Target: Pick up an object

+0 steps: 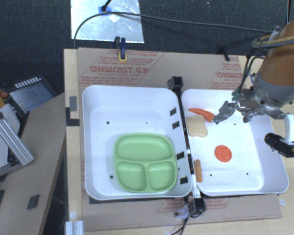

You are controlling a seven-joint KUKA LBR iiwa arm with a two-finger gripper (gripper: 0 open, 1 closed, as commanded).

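In the right bin (264, 180) lie an orange-red pepper-shaped piece (202, 113), a pale beige flat piece (196, 128), a round orange-red disc (223, 153) and a small brown stick (198, 170) by the left wall. My gripper (224, 112) hangs over the bin's upper part, just right of the pepper piece's tip. Nothing shows between its fingers.
The left bin (98, 131) holds a green three-compartment plate (144, 161). A black clamp (176, 83) sits at the top of the divider between the bins. The arm's bulky grey and orange body (281, 67) covers the right bin's upper right corner.
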